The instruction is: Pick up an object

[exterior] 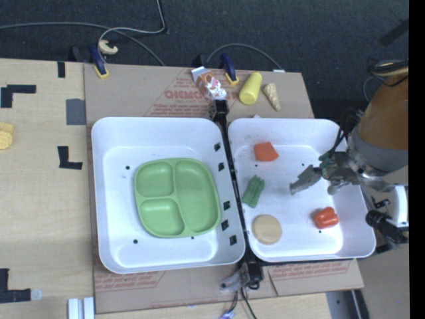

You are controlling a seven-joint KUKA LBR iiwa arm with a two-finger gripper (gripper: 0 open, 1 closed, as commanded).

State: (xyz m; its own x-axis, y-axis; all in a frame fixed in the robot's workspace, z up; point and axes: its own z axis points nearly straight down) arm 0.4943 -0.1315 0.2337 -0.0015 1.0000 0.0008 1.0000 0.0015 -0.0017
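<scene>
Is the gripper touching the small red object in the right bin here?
Apart. In the camera view, the gripper sits up and left of the small red object, with bare white floor of the right bin plainly visible between them.

1. A robotics lab: two white bins (106,178) are clamped onto a cardboard sheet (172,95) on the bench (40,198).
2. Loose cables (133,32) trail over dark carpet (279,18).
3. Black tape marks (66,158) dot the bench, and the bins hold toy food.
</scene>
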